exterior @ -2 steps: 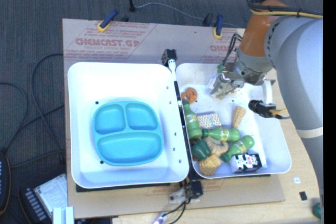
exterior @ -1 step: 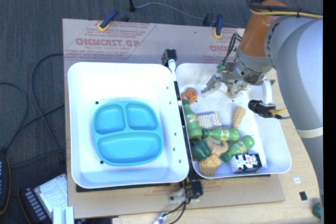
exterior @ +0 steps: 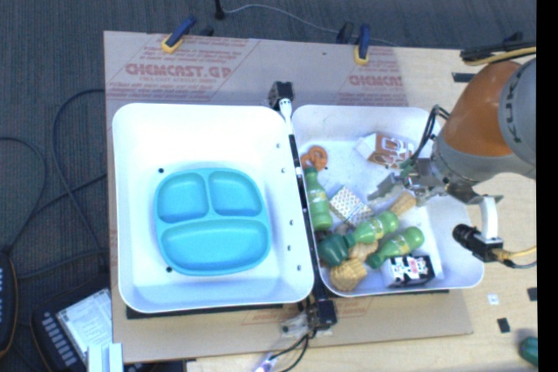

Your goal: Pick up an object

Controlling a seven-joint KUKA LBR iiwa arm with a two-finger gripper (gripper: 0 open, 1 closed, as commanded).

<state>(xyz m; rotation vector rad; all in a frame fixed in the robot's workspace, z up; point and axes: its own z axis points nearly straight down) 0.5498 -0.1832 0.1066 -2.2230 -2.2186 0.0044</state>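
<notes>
- Over the right bin (exterior: 453, 274), I see the hand (exterior: 394, 183) reaching in from the bin's right side, low among the toys.
- I cannot tell whether it is open or closed; the view is too small.
- Just below the hand within that bin lie green pieces (exterior: 384, 231), a tan piece (exterior: 349, 273) and a black-and-white packet (exterior: 410, 268).
- An orange ring (exterior: 315, 158) sits near the bin's left wall; a brown-and-white packet (exterior: 388, 150) lies toward its far wall.
- Left of the right bin, the other bin (exterior: 139, 135) holds a blue divided plate (exterior: 212, 219).
</notes>
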